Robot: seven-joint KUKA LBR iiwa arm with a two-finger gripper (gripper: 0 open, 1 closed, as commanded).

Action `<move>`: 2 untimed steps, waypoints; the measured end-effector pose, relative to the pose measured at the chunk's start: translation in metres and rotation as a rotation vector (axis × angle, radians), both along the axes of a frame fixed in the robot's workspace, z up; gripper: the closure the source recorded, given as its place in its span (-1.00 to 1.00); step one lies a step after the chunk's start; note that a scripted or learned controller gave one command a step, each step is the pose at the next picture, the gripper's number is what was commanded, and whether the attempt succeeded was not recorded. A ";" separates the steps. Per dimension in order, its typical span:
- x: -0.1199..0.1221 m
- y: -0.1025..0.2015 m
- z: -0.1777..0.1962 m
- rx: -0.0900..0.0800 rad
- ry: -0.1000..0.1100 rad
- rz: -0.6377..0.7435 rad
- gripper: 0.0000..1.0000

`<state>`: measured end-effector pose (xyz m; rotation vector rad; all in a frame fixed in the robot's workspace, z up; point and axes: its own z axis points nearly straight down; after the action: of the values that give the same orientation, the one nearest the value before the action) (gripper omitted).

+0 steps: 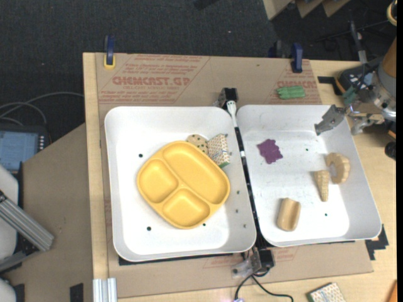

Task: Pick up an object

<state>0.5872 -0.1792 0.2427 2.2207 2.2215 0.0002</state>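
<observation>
My gripper (343, 122) hangs over the back right corner of the right bin (359, 222), open, with nothing between its fingers. Below it in that bin lie a tan curved piece (339, 167), a tan cone (322, 185) and a tan cylinder (288, 214). A purple flat piece (269, 150) lies to the gripper's left. In the left bin (119, 168) sits a yellow divided plate (182, 184), with a spotted round piece (197, 142) and a patterned piece (218, 148) at its far edge.
A green object (291, 92) lies on the cardboard bench behind the right bin. A black-handled tool (230, 100) rests at the back of the seam between the bins. Blue clamps (110, 51) hold the board's far edge.
</observation>
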 end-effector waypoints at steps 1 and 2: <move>-0.037 -0.042 -0.151 0.012 0.012 -0.001 -1.00; 0.036 0.014 -0.158 0.001 -0.005 0.008 -1.00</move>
<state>0.6231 -0.1654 0.0844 2.2104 2.2280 0.0076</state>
